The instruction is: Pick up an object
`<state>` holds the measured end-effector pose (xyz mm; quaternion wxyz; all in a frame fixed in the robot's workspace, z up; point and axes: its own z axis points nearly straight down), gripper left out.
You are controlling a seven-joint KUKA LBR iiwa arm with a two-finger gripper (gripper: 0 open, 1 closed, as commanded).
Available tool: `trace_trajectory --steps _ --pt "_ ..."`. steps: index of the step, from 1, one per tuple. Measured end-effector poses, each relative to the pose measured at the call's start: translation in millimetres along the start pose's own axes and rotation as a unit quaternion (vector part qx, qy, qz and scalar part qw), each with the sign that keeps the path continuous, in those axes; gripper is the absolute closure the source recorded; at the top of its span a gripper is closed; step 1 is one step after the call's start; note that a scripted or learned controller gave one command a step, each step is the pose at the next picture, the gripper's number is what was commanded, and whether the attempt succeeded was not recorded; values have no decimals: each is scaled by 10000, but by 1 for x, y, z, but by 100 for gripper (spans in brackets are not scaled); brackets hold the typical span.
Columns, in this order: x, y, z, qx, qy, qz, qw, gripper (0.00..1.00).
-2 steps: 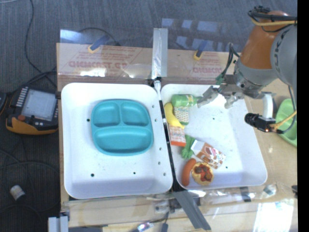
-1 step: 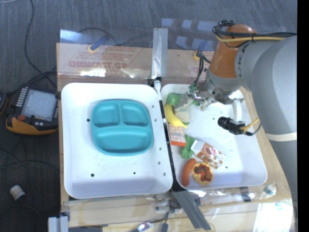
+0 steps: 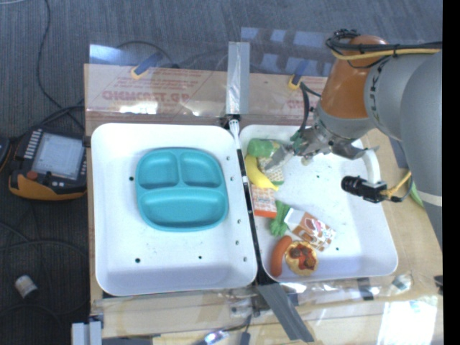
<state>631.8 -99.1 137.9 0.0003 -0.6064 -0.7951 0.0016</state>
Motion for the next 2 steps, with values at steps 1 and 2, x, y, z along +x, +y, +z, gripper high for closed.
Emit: trace_trajectory --steps 1,2 --pt "-11 16 48 -43 -36 -838 9965 0" --pt "-9 18 39 -60 -17 -848 9964 100"
